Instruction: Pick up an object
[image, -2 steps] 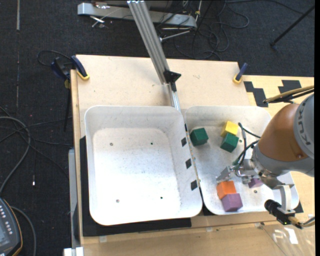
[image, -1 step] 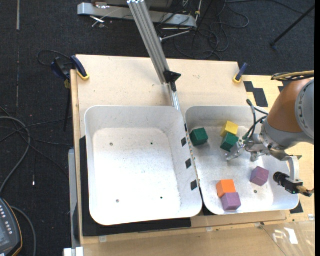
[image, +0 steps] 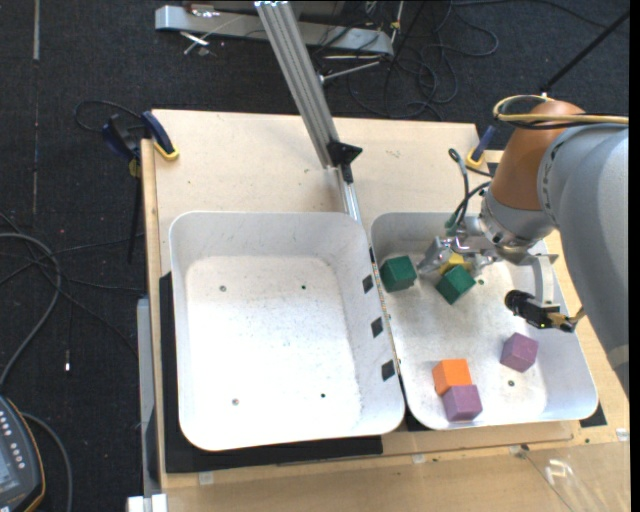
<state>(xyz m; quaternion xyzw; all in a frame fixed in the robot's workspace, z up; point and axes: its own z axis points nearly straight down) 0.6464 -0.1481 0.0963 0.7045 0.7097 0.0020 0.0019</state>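
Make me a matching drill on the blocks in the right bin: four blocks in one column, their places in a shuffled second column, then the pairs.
Column one:
1. orange block
2. lone purple block
3. green block by the divider
4. green block at the claw

Column two:
A. close to the bin's left wall
B. touching a purple block at the near rim
C. just under the claw, beside something yellow
D. apart from the others, towards the right rim

Pairs: 1-B, 2-D, 3-A, 4-C
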